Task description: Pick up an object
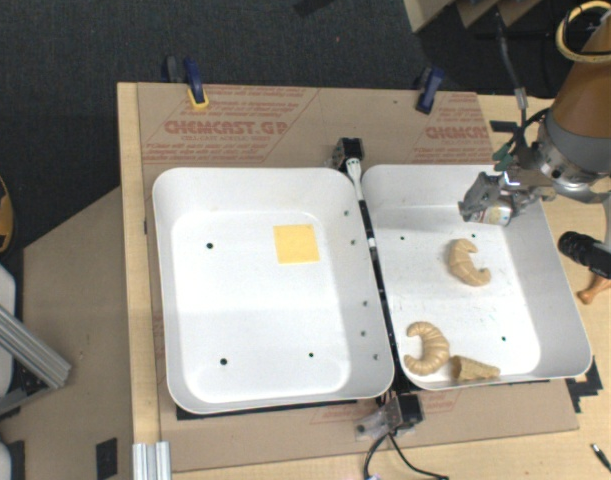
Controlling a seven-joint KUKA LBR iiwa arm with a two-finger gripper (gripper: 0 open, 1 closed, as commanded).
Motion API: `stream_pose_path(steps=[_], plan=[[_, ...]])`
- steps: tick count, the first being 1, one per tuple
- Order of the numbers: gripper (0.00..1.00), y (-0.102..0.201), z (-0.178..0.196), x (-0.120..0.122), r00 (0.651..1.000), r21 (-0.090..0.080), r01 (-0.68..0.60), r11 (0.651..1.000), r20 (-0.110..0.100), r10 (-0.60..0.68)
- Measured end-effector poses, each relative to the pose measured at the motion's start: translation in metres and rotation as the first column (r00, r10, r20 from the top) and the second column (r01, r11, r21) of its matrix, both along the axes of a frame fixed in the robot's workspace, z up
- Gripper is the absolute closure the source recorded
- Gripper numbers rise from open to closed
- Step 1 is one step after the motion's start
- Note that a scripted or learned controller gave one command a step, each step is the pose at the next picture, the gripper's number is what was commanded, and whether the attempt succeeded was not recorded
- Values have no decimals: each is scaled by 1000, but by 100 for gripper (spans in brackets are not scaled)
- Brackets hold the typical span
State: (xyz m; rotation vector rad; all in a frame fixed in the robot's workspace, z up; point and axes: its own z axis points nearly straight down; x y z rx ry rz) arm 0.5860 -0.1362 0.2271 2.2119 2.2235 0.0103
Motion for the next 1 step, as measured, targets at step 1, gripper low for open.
stream_pose_path(steps=[1], plan=[[100,79,-14,31,1000,0,-4,1000,-5,4]])
